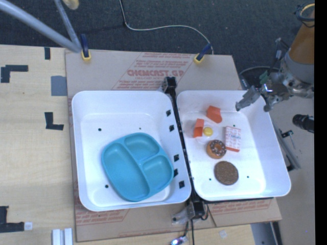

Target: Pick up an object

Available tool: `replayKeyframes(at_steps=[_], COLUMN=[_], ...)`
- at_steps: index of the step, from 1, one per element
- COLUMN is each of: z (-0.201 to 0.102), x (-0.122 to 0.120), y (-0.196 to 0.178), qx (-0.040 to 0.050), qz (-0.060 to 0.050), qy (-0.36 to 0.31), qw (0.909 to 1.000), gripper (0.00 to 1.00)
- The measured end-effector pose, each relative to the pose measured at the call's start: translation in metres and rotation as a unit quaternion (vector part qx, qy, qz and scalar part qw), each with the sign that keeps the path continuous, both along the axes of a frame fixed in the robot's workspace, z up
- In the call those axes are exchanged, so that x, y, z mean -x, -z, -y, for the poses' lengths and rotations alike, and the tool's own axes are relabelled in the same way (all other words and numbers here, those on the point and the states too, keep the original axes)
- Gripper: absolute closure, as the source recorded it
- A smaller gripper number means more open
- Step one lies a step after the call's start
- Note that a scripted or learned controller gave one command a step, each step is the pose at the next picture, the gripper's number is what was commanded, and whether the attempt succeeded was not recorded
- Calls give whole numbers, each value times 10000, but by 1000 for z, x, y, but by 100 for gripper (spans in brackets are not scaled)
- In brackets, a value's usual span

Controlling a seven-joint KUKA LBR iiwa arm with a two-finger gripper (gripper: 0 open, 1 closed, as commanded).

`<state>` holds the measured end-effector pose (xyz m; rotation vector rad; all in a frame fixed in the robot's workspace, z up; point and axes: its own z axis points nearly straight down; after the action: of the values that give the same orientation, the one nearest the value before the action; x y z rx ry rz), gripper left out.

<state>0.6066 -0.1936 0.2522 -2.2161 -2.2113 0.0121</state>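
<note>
The right bin [271, 152] holds several small items. They are an orange wedge [214, 114], a smaller orange block [198, 128], a yellow ball [208, 131], a red-and-white packet [233, 138], a frosted doughnut [216, 148] and a brown cookie [226, 172]. My gripper [257, 102] hangs over the bin's far right corner, above and to the right of the orange wedge. Its two fingers are spread open with nothing between them.
A blue divided plate [137, 165] lies in the left bin [82, 137]. A black divider [176, 131] runs between the two bins. The arm's orange band [302, 45] and wrist stand beyond the right bin's far edge. Clamps and a cable lie along the board's far side.
</note>
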Motion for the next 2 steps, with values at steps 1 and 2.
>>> replayKeyframes(at_steps=[1,2], z=[0,-4], x=[-2,-9], y=[-7,40], qx=[14,11], qz=[59,38], qy=[-17,-22], qw=[10000,10000], gripper=[0,0])
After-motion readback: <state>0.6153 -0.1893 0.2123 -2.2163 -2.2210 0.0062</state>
